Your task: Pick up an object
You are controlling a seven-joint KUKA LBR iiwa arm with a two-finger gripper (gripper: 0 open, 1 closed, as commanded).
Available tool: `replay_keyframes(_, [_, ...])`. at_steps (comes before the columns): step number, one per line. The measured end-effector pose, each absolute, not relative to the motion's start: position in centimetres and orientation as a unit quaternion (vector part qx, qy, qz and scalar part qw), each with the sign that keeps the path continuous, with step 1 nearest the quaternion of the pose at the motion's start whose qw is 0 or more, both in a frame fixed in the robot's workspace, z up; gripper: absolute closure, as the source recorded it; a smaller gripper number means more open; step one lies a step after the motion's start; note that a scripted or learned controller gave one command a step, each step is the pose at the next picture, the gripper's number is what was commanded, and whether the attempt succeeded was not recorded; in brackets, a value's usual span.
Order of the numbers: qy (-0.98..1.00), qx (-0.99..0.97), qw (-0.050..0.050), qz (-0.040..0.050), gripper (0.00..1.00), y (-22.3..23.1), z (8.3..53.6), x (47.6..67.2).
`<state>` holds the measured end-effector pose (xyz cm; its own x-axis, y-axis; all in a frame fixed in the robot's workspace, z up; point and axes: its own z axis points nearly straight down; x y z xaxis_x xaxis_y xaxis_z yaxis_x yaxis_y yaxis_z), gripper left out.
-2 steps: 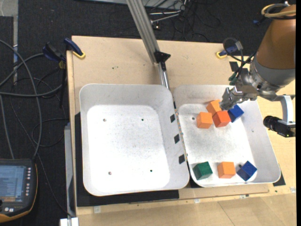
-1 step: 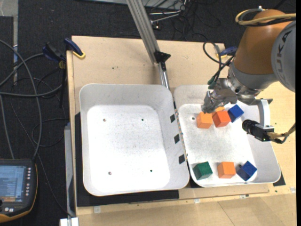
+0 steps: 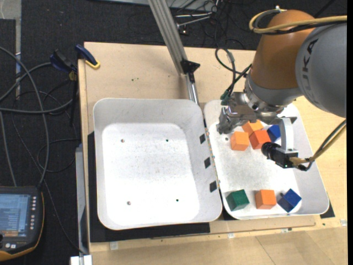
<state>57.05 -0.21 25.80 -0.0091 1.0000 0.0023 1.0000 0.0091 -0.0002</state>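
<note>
The right bin [image 3: 259,173] holds several small blocks. An orange block [image 3: 239,141] lies near its upper left, beside a darker orange block [image 3: 258,138], another orange one [image 3: 252,127] and a blue block [image 3: 274,132]. Along the front edge sit a green block [image 3: 238,199], an orange block [image 3: 266,199] and a blue block [image 3: 289,200]. My gripper [image 3: 227,123] hangs over the bin's upper left corner, just left of the orange cluster. Nothing shows between its fingers.
The left bin [image 3: 149,162] lies beside the right one. A metal pole [image 3: 168,29] slants down from the top to the gap between the bins. Cables and a blue clamp [image 3: 63,62] lie at the bench's left edge. A teach pendant [image 3: 19,217] sits lower left.
</note>
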Motion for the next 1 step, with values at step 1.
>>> replay_keyframes(1, [-0.71, -0.704, 0.001, -0.0002, 1.0, 5.1, 25.68, 56.34])
